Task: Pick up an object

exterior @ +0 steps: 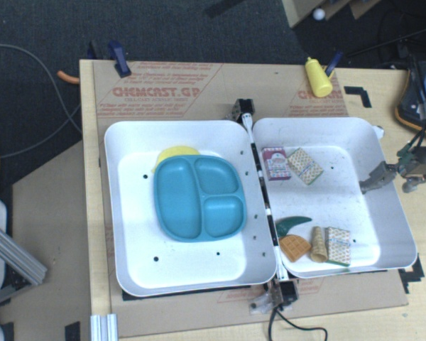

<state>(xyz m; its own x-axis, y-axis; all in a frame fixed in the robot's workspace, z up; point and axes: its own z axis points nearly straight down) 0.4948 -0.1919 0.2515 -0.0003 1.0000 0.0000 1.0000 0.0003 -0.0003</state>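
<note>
Jaws (390, 174) (perhaps open) at right bin (383, 212) rim.

Yellow bottle (317, 77) and blue clamp (118, 57) on bench (199, 84) behind bins.

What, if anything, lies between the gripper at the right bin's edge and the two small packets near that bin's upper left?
Nothing visible does. The gripper sits at the right bin's right rim, and bare white floor runs from it to the patterned packet and the pink packet beside it.

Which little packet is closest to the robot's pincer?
The patterned packet at the right bin's far end, beside the red one, lies nearest the pincer.
</note>
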